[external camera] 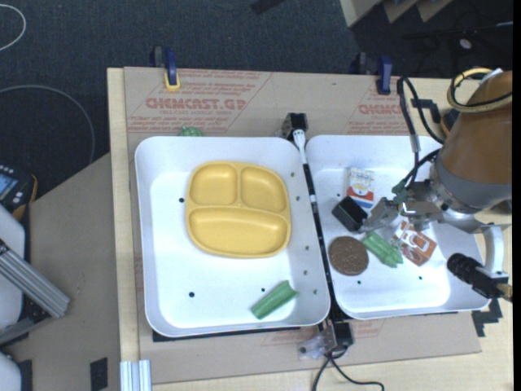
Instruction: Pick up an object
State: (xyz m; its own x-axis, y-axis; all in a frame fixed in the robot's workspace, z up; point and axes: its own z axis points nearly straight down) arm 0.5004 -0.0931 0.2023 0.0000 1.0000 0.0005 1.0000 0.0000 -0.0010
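The arm's gripper (389, 218) hangs low in the right bin (391, 304), over a green object (383, 248) beside a brown disc (348, 256); its opening cannot be told. A yellow divided tray (238, 209) lies in the left bin (163, 243).

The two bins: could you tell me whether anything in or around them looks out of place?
One thing stands out: a small green object lies outside the left bin, on the board just past its far rim. The rest sits inside: the yellow tray and green piece left, the clutter under the pincer right.
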